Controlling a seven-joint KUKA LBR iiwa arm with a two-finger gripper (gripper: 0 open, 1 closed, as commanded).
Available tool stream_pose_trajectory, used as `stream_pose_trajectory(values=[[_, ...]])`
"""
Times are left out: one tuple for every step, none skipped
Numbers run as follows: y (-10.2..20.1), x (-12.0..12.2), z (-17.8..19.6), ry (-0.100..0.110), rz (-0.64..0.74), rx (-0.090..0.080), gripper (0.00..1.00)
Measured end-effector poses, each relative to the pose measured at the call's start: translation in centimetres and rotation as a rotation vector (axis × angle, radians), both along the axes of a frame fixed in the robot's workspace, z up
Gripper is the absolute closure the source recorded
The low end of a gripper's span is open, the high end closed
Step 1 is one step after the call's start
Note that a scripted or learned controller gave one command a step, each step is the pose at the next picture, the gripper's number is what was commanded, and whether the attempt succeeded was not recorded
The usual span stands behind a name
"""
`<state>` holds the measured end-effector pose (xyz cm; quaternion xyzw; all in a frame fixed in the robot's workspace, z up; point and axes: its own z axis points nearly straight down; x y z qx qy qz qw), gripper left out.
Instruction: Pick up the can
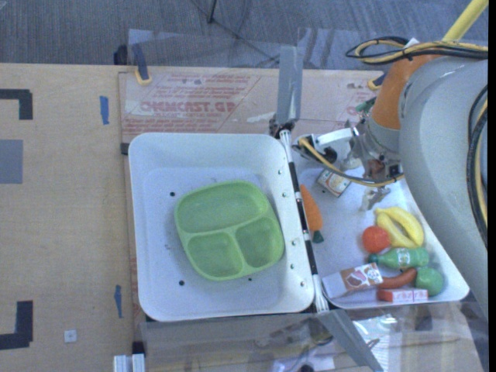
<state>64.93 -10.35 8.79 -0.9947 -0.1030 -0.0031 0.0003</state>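
Observation:
The can (335, 182) is small, with a pale label and a dark top, and lies tilted in the upper left part of the right bin (341, 248). My gripper (370, 195) hangs below the orange-banded wrist over the upper part of that bin, just right of the can. Cables and the wrist body cover the space between them, so I cannot tell whether the gripper touches the can.
A green divided plate (229, 229) lies in the left bin (155, 169). The right bin also holds a carrot (311, 211), a banana (403, 225), a tomato (376, 239), a green bottle (403, 258) and a flat carton (358, 277). The big grey arm (449, 153) overhangs the bin's right side.

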Motion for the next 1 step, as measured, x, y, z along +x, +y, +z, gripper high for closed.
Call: stream_pose_trajectory(values=[[-0.08, -0.03, 1.04, 0.003, -0.003, 0.002, 1.00]])
